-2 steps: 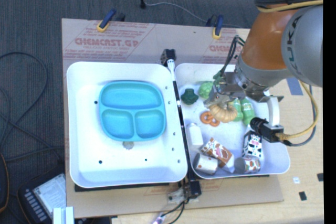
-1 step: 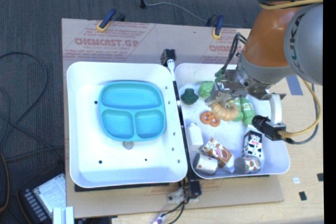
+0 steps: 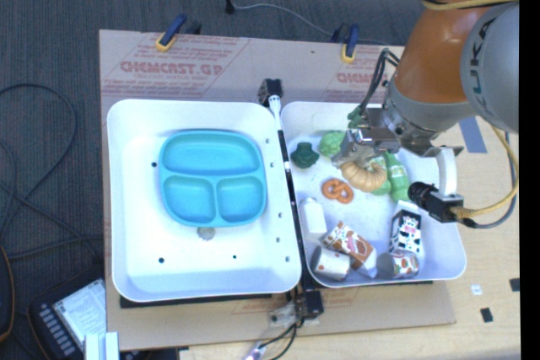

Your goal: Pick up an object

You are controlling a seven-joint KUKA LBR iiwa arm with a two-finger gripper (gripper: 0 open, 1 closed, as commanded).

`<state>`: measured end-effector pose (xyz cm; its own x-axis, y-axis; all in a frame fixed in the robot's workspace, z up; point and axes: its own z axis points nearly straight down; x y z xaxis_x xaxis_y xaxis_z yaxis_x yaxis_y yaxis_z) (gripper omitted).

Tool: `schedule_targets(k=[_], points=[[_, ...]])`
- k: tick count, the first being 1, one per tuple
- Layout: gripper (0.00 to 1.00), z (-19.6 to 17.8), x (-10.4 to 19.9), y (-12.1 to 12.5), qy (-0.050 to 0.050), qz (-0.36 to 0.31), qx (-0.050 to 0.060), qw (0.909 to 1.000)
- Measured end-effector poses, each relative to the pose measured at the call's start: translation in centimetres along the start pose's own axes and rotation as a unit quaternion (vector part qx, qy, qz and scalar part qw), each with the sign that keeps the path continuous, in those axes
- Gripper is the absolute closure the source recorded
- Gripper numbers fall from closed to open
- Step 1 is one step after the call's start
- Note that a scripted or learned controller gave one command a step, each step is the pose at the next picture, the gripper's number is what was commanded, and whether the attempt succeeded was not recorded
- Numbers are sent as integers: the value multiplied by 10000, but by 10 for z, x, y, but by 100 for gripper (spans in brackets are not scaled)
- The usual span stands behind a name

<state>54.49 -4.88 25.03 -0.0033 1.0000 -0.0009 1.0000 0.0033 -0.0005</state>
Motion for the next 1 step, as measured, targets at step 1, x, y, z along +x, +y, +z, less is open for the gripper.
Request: schedule_targets(k=[1], points=[[100,46,21,-48,4,18,15,10000]])
